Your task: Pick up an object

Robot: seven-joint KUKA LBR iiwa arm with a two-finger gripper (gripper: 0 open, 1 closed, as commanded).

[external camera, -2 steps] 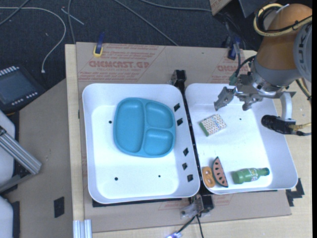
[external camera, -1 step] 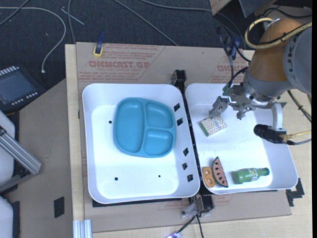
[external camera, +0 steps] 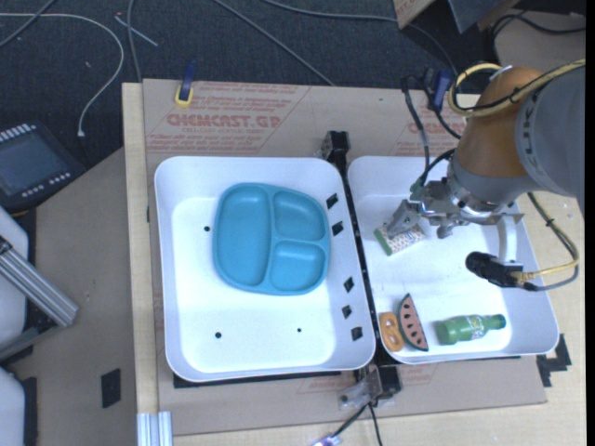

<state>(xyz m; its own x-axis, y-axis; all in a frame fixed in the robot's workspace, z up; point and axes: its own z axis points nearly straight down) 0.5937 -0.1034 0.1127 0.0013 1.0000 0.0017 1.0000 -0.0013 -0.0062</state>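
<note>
In the right bin point(external camera: 535, 337), right of centre in the frame, the gripper point(external camera: 409, 226) hangs low over a small green-and-white object point(external camera: 398, 241); whether its fingers are spread or pinching it, I cannot tell. Near the bin's lower edge lie a watermelon slice point(external camera: 412, 321), an orange piece point(external camera: 390, 331) and a green bottle point(external camera: 469, 327). The left bin point(external camera: 186, 323) holds a blue divided plate point(external camera: 271, 238).

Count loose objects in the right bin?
3: a green bottle at the near edge, a watermelon slice left of it, a small packet by the tool. The arm may hide more.
</note>
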